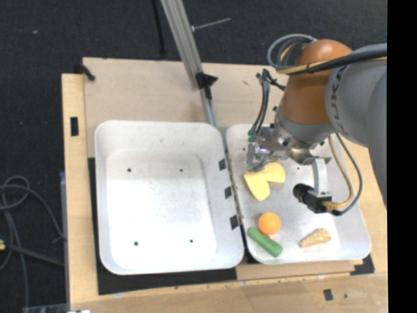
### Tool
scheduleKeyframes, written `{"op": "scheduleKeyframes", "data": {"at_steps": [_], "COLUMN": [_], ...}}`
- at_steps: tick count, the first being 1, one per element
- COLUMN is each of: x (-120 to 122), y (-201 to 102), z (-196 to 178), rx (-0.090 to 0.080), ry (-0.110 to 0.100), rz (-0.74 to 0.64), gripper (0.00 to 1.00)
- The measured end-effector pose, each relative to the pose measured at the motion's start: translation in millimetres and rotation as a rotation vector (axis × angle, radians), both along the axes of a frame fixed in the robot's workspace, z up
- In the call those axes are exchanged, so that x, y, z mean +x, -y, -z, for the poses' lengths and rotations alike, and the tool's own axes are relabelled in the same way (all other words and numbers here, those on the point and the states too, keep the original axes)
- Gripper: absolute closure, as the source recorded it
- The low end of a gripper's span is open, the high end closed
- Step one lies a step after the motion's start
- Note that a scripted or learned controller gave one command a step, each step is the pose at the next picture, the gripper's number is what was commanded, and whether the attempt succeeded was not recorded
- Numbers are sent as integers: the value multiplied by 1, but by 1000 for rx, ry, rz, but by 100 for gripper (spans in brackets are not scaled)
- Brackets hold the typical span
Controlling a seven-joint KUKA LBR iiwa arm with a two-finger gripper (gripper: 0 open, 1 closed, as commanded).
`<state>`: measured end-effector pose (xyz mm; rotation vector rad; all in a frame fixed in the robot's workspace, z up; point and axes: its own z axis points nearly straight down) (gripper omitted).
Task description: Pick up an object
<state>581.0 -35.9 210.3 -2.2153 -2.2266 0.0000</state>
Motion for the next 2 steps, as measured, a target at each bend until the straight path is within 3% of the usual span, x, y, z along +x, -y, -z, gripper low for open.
{"op": "scheduleKeyframes", "data": {"at_steps": [2], "x": [-41], "y": [-88], "z": [-33], "rx": [2], "ry": [1], "rz": [-3], "gripper": [100]}}
